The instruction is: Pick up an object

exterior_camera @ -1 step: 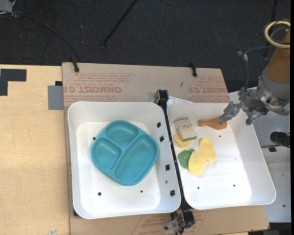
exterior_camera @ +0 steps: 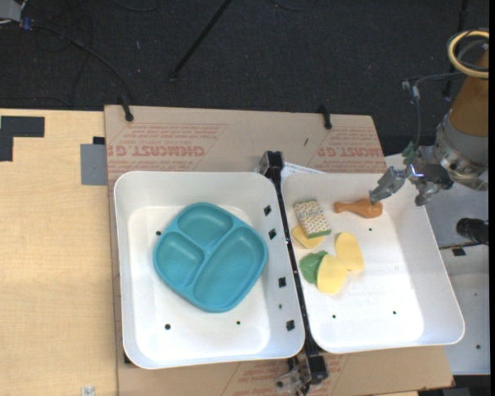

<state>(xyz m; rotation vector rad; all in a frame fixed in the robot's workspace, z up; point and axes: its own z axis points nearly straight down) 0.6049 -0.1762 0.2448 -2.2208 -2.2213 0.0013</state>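
Two white bins: left bin (exterior_camera: 140,213) with one teal divided plate (exterior_camera: 210,256); right bin (exterior_camera: 412,304) with five small items, among them one brown drumstick (exterior_camera: 359,209). Pale wooden surface (exterior_camera: 41,262), dark floor behind. Drumstick lying near far rim, long axis left-right, thin end leftward. Claw (exterior_camera: 406,186) spread open above drumstick's thick end.

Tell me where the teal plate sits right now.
The teal plate lies flat in the left bin, about mid-bin, across the divider from the food toys.
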